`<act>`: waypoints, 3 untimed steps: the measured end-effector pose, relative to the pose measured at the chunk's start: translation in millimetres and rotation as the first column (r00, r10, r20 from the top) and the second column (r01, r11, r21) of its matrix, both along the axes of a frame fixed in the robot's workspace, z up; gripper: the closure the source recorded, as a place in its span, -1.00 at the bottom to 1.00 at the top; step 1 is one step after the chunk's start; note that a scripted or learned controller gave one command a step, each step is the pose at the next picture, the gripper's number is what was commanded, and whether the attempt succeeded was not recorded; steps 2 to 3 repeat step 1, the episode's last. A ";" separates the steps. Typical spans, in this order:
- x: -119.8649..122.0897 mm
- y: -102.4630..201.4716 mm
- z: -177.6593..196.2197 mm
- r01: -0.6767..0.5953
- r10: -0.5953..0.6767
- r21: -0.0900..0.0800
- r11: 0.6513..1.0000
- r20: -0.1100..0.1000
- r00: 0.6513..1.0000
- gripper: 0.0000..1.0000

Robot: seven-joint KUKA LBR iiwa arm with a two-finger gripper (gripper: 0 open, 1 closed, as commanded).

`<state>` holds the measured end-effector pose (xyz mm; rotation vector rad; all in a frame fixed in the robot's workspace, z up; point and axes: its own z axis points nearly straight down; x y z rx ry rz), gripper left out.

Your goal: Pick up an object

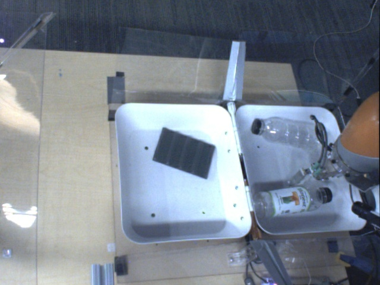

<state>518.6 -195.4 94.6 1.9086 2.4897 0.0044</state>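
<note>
Two shallow white bins sit side by side on the wooden bench [71, 177]. The left bin [127, 177] holds a single dark grey ribbed rectangular pad [184, 152], lying flat and turned at a slant, near the middle of the bin's upper half and apart from every wall.

The right bin [267, 165] holds two clear plastic bottles. One bottle with a dark cap [285, 130] lies on its side along the far wall, its cap pointing towards the divider between the bins. The other, a clear bottle with a green and white label [291, 201], lies on its side near the front wall, its dark cap pointing right.

The arm [362, 136] comes in from the right, its orange band above the bin's right edge. The hand [317, 171] hangs low over the right side of the right bin, between the two bottles and just above the cap end of the labelled bottle. Its tip is small and tangled with cables, so I cannot tell how far it is parted, nor whether it touches the bottle.

A metal upright [234, 70] stands behind the seam between the bins.
</note>
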 end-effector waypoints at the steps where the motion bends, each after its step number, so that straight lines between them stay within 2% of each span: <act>1: -26.1 87.7 -4.0 -0.087 0.087 0.000 0.996 0.012 0.996 -1.00; 3: -26.1 87.7 -4.0 -0.087 0.087 0.000 0.996 0.012 0.996 -1.00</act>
